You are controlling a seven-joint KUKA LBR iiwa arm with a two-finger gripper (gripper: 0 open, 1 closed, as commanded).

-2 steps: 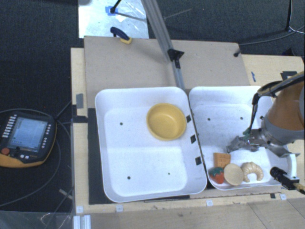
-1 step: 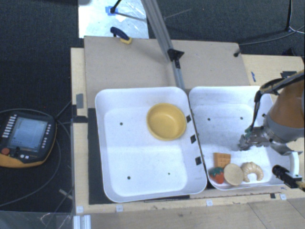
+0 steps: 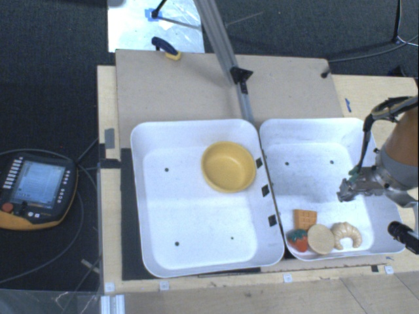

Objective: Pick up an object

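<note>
currently gripper (image 3: 347, 191) low over right bin (image 3: 308, 150) near its right wall, finger state impossible to tell, nothing seen held, croissant (image 3: 347, 233), round cracker (image 3: 321, 239), orange wafer (image 3: 304, 218) and red toy (image 3: 298, 241) clustered at front, yellow bowl (image 3: 228, 167) in left bin (image 3: 163, 234)

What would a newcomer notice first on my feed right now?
Probably the yellow bowl, alone near the back of the left bin. Next, the toy food bunched in the right bin's front corner: a cracker, a round bun and a croissant. The pincer hangs above them.
</note>
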